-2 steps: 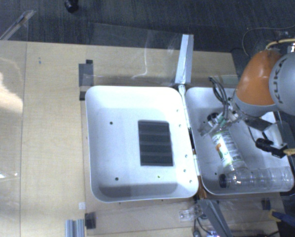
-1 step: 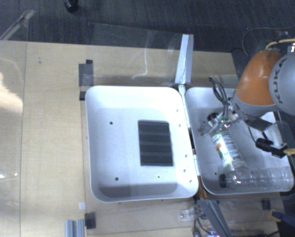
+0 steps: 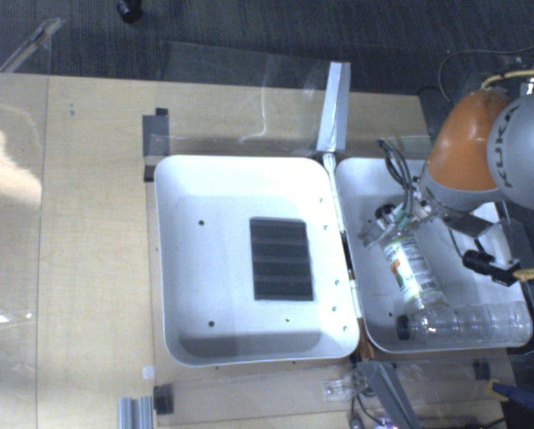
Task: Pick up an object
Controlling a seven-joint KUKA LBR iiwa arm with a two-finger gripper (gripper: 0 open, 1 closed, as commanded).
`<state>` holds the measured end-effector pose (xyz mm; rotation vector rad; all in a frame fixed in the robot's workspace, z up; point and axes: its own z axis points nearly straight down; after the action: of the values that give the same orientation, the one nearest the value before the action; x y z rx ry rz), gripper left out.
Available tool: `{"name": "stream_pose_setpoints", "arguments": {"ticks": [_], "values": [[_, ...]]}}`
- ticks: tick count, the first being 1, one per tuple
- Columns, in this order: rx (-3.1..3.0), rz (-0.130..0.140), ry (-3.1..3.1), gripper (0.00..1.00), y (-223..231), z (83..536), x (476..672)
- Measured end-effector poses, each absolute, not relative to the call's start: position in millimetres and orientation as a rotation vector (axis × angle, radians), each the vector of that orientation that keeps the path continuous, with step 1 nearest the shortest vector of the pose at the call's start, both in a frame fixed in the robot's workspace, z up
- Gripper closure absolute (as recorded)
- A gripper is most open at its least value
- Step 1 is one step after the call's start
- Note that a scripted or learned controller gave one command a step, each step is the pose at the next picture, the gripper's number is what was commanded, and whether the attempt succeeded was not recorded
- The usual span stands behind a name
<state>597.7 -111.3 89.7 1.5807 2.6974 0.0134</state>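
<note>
A black ridged rectangular block (image 3: 281,259) lies flat in the middle of the left bin (image 3: 187,195). In the right bin (image 3: 361,186) a small clear bottle with a white and green label (image 3: 408,273) lies slanting toward the front. A larger clear plastic bottle (image 3: 468,323) lies on its side along the front wall. My gripper (image 3: 389,224) hangs low over the right bin at the far end of the small labelled bottle, at or just above its cap. The grey arm with its orange band (image 3: 463,146) covers the bin's back right part.
Cables (image 3: 490,266) trail from the wrist over the right side of the right bin. A metal bracket (image 3: 334,105) stands upright behind the divide between the bins. The wooden bench (image 3: 70,239) stretches out on the left, under a transparent sheet.
</note>
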Motion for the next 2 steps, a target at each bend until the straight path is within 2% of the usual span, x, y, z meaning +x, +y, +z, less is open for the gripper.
{"name": "stream_pose_setpoints", "arguments": {"ticks": [1,2], "values": [[1.846,0.007,2.536,0.00,-103,115,574.6],[1.812,0.008,2.557,0.00,-115,89,603.3]]}}
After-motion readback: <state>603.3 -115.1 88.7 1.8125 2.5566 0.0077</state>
